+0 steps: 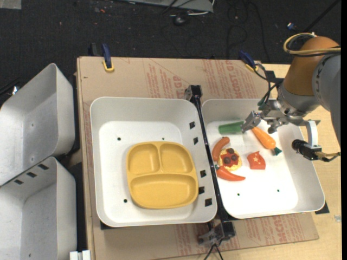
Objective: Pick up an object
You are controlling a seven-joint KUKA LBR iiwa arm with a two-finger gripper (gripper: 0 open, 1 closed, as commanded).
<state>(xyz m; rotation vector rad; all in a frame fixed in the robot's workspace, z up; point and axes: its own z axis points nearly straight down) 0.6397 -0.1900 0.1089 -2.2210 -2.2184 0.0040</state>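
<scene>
The toy carrot [264, 138] lies in the right bin [303, 199] beside a green piece [231, 127], red peppers [230, 174] and a red block [256, 161], the yellow divided tray [161, 174] fills the left bin [108, 145], and the gripper [262, 121] hangs spread open over the carrot, holding nothing.

Beside my metal-grey pincer [264, 119] lies an orange plastic carrot [263, 138] with a teal tip. Left of it, a plain green pod [231, 127]. Below: a red toy piece [256, 161], curved red-orange peppers [220, 147], and a yellow round [230, 157] spotted dark red. Far left, a mustard-yellow divided tray [161, 175] in a white bin [108, 145].
</scene>
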